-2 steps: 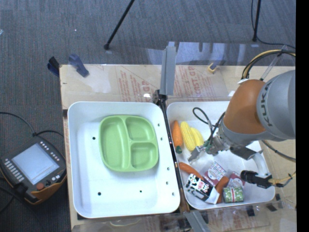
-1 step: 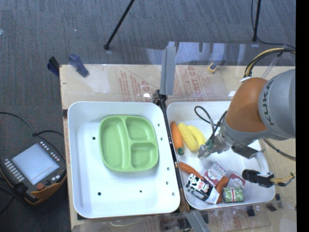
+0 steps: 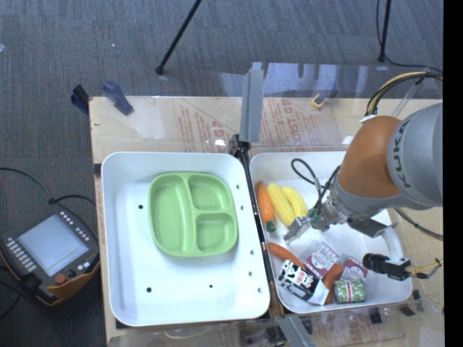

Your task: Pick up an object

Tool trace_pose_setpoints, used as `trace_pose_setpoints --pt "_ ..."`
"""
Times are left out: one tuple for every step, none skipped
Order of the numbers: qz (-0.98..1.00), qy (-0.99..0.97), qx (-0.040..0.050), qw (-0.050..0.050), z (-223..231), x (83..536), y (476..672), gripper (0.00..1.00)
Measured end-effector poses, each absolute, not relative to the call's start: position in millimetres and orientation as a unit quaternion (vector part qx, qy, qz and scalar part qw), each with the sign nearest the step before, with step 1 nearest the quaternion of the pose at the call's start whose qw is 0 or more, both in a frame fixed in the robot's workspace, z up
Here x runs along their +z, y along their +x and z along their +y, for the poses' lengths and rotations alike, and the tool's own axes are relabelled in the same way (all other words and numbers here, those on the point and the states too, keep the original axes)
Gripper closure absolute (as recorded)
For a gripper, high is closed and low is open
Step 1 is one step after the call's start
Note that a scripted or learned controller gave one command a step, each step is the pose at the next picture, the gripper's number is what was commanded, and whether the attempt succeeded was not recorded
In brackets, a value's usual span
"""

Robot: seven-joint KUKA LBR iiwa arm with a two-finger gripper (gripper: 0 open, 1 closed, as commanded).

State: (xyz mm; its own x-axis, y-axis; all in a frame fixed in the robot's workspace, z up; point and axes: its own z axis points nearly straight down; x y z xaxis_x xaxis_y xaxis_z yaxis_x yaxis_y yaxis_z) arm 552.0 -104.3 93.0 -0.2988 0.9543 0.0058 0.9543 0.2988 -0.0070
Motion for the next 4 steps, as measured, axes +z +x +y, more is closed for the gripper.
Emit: trace_pose_setpoints --pt "-0.777 -0.63 0.001 0.002 -109 131 611.8 0.0" --pt "-0.824 -0.567 0.0007 0.002 -93 85 582.0 0.0" --pt "-0.823 -0.568 0.0011 0.003 -94 94 582.2 1.0" --pt "-0.819 -0.574 0.0011 0.001 -30 219 544.4 1.0"
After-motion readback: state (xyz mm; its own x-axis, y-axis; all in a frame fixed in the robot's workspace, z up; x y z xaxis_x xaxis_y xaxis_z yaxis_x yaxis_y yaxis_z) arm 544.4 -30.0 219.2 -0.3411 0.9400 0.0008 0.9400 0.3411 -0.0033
